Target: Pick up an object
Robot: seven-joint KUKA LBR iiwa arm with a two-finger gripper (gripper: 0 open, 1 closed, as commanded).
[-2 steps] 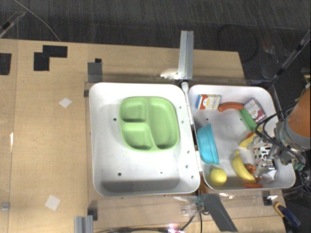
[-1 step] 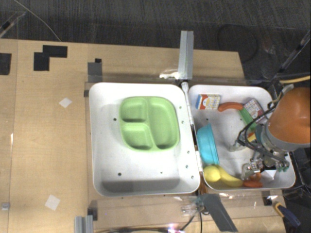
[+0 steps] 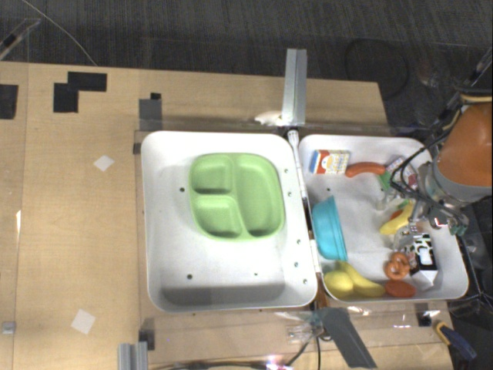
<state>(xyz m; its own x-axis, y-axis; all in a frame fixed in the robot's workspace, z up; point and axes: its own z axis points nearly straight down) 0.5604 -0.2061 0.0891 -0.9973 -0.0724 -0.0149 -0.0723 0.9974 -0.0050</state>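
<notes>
The robot's gripper (image 3: 414, 223) hangs low over the right white bin (image 3: 354, 206), just beside a small yellow toy (image 3: 394, 223). I cannot tell how it is set. A blue bowl (image 3: 330, 228) lies well apart, at the bin's left wall.
</notes>
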